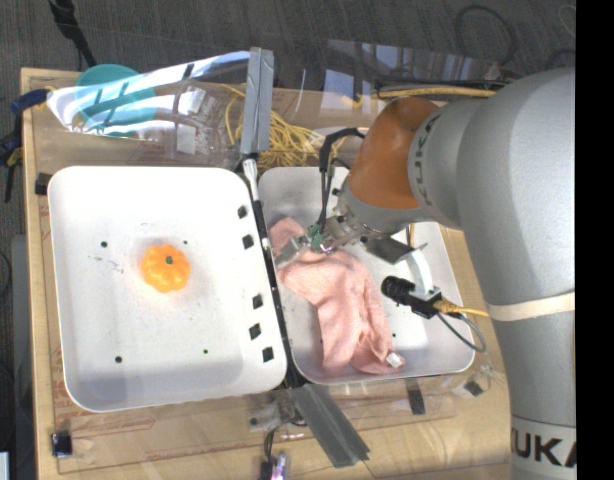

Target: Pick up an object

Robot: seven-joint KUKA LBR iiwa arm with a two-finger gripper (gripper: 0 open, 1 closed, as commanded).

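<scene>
Down at the right bin [442,343] with the gripper [320,240], set low at the top end of a pink cloth [339,303]. Touching, or just shy of it? Looks like contact, right at the bunched-up part near the wall shared with the left bin [107,358]. Apart or clamped? Cannot tell: too small, too tucked under the wrist to read, so no calling a hold here. Worth tracing the cloth's long axis: from that bunched end under the gripper, slanting away toward the near edge of the bin and a little to the view's right, ending at a small white tag [394,360]. So nearly all of the fabric on the near side of the gripper, with only a small fold poking out toward the divider. Judging the grab as aimed at 1 end rather than the middle. That means a long tail dangling on any lift, and a fair chance of slipping free from a thin pinch. Over in the left bin, 1 small orange fruit [166,268], alone, well apart from the action and across the divider. Only 1 arm [507,198] on this rig, reaching in from the right with its orange band [387,163] over the far half of the right bin, so far nearer the cloth than the fruit. Pick not yet made, by the look of it.
</scene>
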